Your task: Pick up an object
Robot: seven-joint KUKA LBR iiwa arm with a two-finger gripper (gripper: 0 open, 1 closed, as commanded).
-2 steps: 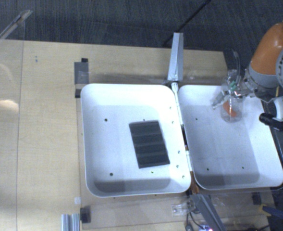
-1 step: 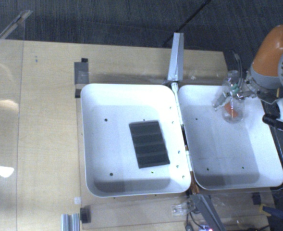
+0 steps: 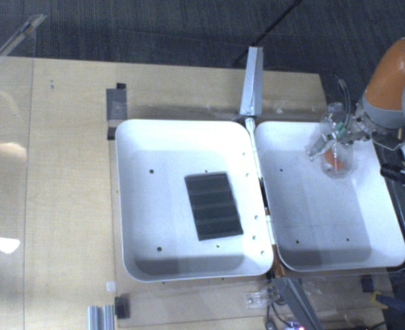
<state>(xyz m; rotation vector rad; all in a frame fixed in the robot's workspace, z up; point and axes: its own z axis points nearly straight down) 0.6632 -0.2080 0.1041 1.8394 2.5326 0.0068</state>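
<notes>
Gripper point(image 3: 334, 143) state: cannot tell. Hangs well right of the dark ribbed block point(image 3: 214, 205), somewhat beyond it. Needs probably travel leftward, block lying lengthwise near-to-far.

My grey arm with its orange band point(image 3: 395, 74) is cut off by the right edge, so most of me lies outside the view. My two-finger gripper point(image 3: 333, 143) is a pale blur over the right shallow white bin point(image 3: 312, 232). A small clear, orange-tinged object point(image 3: 337, 162) sits at the gripper, too blurred to tell whether I hold it.
</notes>
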